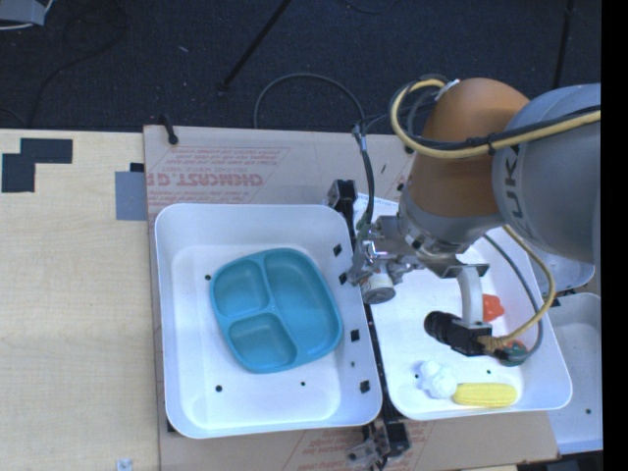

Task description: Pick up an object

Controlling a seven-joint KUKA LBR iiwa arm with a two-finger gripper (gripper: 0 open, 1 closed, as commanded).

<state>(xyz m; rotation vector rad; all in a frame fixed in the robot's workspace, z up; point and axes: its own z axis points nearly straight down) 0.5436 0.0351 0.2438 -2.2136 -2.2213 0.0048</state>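
Observation:
In the right bin [551, 392] lie a yellow corn cob [488, 394] near the front wall, a lumpy white object [432, 378] just left of it, an orange-red item [492, 308] by the right side, and a small green piece [513, 354] in front of that. My gripper [381, 273] hangs under the big orange-banded wrist, over the right bin's left edge close to the divider between the bins. It is apart from all these objects, and the arm hides the back of the bin.
The left bin [186, 263] holds a blue divided plate [275, 308] lying flat in its middle. The arm's bulk covers the upper half of the right bin. Cardboard and a wooden bench top surround the bins.

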